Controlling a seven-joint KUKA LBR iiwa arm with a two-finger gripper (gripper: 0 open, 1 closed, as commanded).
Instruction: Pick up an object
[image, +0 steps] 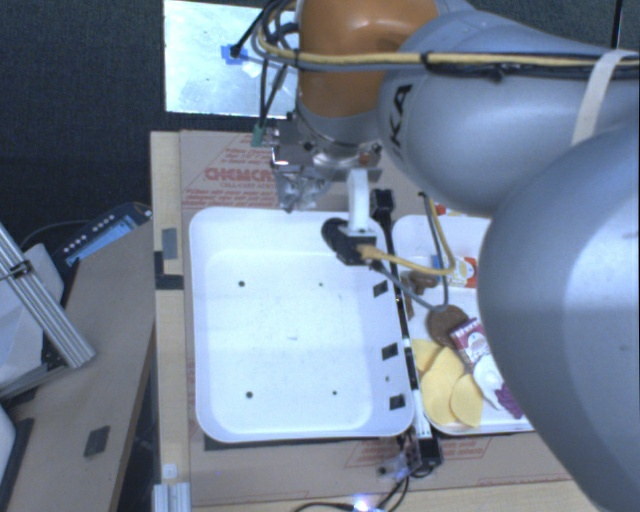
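Yellow flat pieces (447, 380) lie overlapping in the right bin (440, 232).

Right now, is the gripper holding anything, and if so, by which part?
It cannot be told. The gripper sits at the far edge of the left bin, and nothing shows between its fingers from this view.

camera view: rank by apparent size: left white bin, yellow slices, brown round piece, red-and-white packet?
1. Shallow left white bin
2. Pale yellow flat slices
3. Red-and-white packet and brown round piece: look alike, both partly hidden, unranked.
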